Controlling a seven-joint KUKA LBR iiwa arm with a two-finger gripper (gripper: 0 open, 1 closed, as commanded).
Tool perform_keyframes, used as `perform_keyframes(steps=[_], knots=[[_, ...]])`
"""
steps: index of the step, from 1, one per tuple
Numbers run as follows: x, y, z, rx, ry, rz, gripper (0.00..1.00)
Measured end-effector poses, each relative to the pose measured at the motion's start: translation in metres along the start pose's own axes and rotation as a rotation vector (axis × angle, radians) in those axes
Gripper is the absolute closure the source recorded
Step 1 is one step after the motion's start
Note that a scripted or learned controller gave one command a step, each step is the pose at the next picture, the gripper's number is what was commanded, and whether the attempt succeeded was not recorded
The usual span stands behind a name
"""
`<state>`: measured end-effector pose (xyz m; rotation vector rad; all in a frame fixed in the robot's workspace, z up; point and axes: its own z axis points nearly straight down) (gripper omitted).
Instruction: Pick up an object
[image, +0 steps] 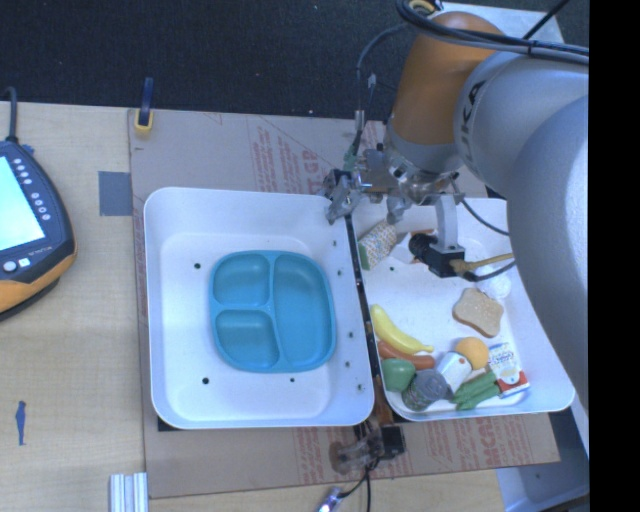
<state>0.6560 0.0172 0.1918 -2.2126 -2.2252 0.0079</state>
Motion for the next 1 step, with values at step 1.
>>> perform_keyframes(steps=[1], knots=[[0.0427,0.0005,-0.0001,-0.003,-0.001,-0.001,0.0]])
